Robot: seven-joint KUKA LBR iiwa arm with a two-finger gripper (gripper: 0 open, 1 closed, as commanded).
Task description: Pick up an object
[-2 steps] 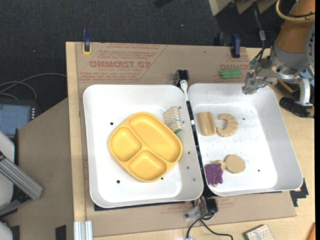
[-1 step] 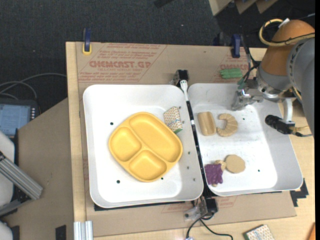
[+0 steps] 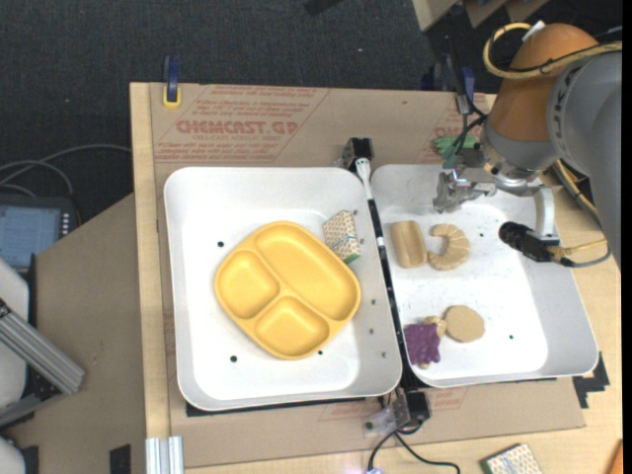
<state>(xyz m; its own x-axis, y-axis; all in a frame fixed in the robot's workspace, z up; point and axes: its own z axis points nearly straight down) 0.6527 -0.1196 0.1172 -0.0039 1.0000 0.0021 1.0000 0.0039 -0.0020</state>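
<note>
The right bin [image 3: 553, 314] holds a tan bread-like block [image 3: 407, 243], a curved croissant-like piece [image 3: 450, 246], a purple bunch of grapes [image 3: 422, 342] and a round tan cookie [image 3: 463, 323]. My gripper [image 3: 459, 192] hangs over the far part of this bin, just beyond the croissant piece and apart from it. Nothing shows in its grasp. In the left bin [image 3: 193, 225], a small patterned packet [image 3: 342, 233] lies beside the yellow tray.
A yellow three-compartment tray [image 3: 286, 288] takes up the middle of the left bin. The ridge where the two bins meet [image 3: 379, 265] runs just left of the bread block. The grey arm with its orange band [image 3: 538, 77] reaches in from the upper right.
</note>
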